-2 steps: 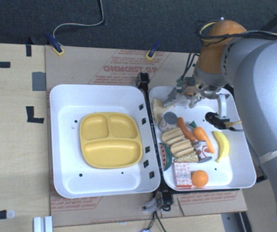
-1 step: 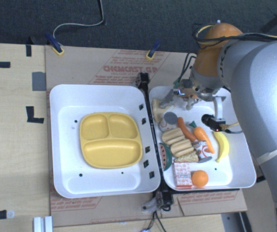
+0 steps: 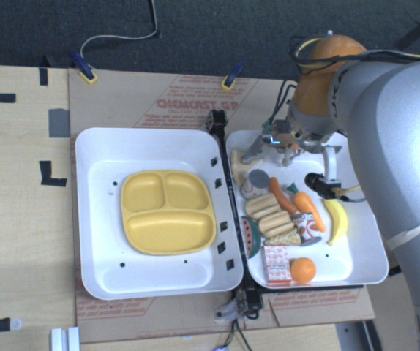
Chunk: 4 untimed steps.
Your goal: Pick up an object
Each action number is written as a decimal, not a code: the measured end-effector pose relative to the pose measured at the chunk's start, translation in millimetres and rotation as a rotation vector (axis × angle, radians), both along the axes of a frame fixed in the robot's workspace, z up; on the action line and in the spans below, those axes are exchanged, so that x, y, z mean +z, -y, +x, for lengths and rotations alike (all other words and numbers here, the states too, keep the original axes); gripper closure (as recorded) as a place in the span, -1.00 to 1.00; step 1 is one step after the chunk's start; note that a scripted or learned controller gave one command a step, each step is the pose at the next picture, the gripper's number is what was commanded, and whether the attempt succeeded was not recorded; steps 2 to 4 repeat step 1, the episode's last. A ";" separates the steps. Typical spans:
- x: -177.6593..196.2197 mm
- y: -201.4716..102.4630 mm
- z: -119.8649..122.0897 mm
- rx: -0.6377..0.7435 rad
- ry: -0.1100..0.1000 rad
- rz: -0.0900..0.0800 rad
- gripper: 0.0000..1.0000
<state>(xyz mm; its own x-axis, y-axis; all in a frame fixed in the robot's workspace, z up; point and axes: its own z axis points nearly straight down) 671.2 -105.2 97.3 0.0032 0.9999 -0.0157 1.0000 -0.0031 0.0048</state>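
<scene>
Several toy foods crowded the right bin point(image 3: 364, 265); the gripper point(image 3: 279, 146) hovered, jaw state unclear, needing descent onto one.

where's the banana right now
The banana lies in the right-hand bin, near its right side, just right of the carrot and up from the orange.
</scene>
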 end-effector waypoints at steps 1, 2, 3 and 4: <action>-0.4 1.0 0.1 0.001 0.000 0.002 -1.00; -0.4 1.0 0.1 0.001 0.000 0.002 -1.00; -0.4 1.0 0.1 0.001 0.000 0.002 -1.00; -0.4 1.0 0.1 0.001 0.000 0.002 -1.00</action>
